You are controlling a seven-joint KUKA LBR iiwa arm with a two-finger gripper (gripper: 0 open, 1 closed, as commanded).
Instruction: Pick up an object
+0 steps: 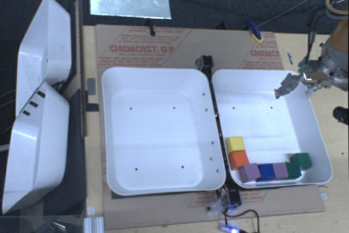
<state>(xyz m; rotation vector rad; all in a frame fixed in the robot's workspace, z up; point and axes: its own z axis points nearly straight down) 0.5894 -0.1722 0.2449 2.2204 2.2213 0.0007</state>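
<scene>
Two shallow white bins sit side by side on a brown bench: the left bin, then the right bin. The grey arm reaches in from the right, and its gripper hangs over the right bin's far right part, well apart from the blocks; whether it is spread or closed cannot be told. The blocks cluster in the right bin's near edge, touching: a green block, a yellow one just above an orange one, then purple, blue and a paler purple in a row.
</scene>
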